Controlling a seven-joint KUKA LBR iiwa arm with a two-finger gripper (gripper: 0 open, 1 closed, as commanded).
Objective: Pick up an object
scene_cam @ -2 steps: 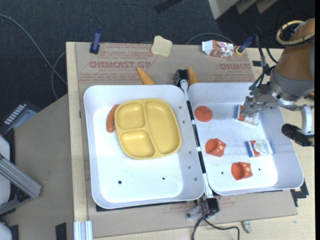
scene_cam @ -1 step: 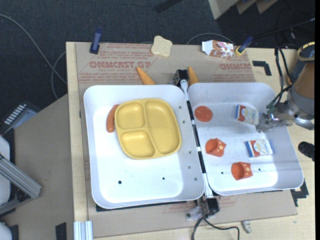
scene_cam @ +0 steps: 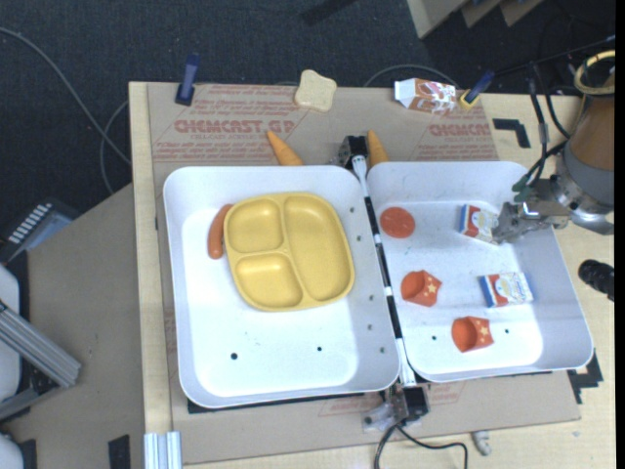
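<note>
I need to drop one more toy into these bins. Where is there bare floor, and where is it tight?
Free: the left bin floor below the yellow tray, and the strip along its left wall. Tight: the right bin, with the red disc, two red pieces, two cartons and the gripper.

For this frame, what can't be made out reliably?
- Gripper: too small and blurred in the camera view to read its fingers or any contact with the small carton.
- Hot dog: partly hidden under the yellow tray.
- Arm: cut off by the right edge.
</note>
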